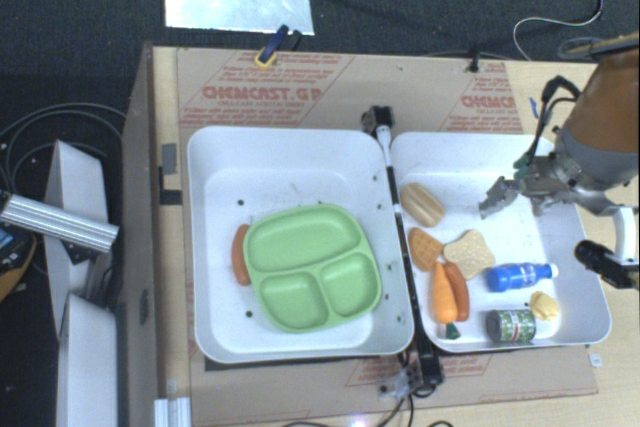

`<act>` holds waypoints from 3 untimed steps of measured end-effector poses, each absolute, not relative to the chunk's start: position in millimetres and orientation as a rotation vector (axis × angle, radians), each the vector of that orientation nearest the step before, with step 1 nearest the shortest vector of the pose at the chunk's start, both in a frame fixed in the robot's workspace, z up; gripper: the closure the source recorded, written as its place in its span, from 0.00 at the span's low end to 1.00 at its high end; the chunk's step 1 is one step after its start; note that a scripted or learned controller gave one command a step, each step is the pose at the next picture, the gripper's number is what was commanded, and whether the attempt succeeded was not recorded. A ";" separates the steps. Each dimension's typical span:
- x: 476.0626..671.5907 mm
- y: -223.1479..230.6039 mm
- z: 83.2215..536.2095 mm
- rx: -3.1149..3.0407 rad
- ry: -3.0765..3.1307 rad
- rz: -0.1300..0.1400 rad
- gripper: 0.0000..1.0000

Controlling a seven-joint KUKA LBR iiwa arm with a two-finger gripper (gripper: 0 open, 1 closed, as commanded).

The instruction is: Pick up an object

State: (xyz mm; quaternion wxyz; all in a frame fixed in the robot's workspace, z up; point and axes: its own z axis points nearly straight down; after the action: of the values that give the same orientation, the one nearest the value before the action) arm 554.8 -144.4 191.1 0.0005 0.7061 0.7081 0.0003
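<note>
A cardboard-covered bench on dark carpet bears two shallow white bins side by side, and the right-hand white bin [500, 177] is the landmark for what follows. Along this bin's front edge stands a small green-labelled tin can [511, 325], lying on its side, with a pale yellow lump [545, 305] just beside it toward the arm. Left of the can, an orange plastic carrot [443, 293] and a reddish sausage [458, 289] lie touching, both pointing front to back. Just behind the can a blue plastic bottle [519, 275] lies on its side, its long axis running across the bin, white cap toward the arm. Further in sit a toy bread slice [468, 253], an orange wedge [425, 248] and a tan bread roll [423, 204]. Over the bin's back right part hangs the grey two-finger gripper [497, 202], its fingers seemingly spread and holding nothing. The bottle, likely the handiest target, lies nearer the front than the gripper, which should close across its short width.
</note>
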 end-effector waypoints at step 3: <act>600.0 -88.9 89.2 2.211 2.216 0.013 0.00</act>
State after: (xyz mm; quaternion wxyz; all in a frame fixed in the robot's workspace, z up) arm 600.0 -88.9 89.2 0.0057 0.7063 0.7079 0.0041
